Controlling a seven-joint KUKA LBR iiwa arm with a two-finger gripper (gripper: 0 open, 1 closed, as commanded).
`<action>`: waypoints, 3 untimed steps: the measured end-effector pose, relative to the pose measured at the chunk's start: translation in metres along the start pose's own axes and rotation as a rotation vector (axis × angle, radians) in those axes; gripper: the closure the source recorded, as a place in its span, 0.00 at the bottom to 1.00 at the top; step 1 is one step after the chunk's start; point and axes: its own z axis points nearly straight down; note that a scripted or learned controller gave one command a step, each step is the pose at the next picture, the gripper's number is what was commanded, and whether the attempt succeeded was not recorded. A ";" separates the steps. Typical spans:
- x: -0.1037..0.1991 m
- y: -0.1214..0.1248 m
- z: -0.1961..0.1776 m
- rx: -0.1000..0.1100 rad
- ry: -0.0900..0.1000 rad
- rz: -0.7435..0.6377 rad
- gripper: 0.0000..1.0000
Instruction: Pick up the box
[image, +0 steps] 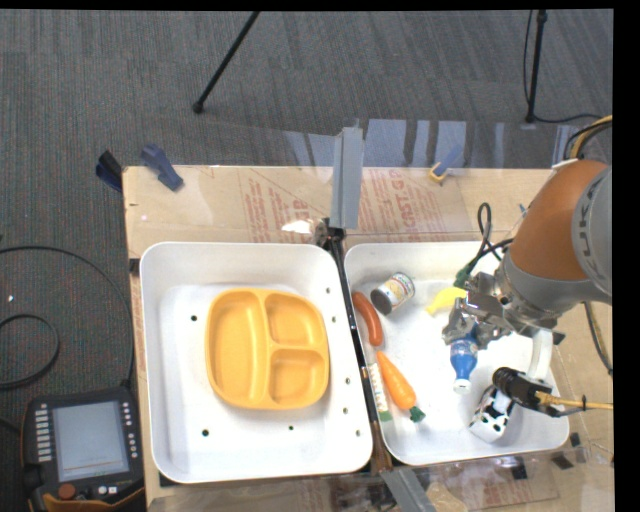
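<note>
Overhead slanted view of two shallow white bins set side by side on the bench. Left bin (160, 300): holds a yellow divided plate (267, 348), lying flat near its centre. Right bin (425, 455): holds a small can (393, 293) on its side at the far left, a reddish sausage (368, 317) just nearer than the can, an orange carrot (398, 385) nearer still, a yellow banana-like piece (445, 299) towards the middle, and a blue bottle (462, 362). The box (490, 413), black and white in a cow pattern, rests in the near right corner of the right bin, apart from the carrot and just right of and nearer than the bottle. The grey arm (560, 245) with its orange band enters from the right; the gripper (468, 326) sits over the middle of the right bin, directly at the far end of the blue bottle and farther back than the box. Whether the gripper is spread or closed cannot be told from this view, and nothing is clearly seen in its grasp
</note>
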 end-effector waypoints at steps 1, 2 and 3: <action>-0.037 -0.006 0.003 -0.001 0.001 0.078 1.00; -0.040 0.009 -0.003 -0.001 0.000 0.206 1.00; -0.039 -0.036 0.001 -0.001 0.001 0.114 1.00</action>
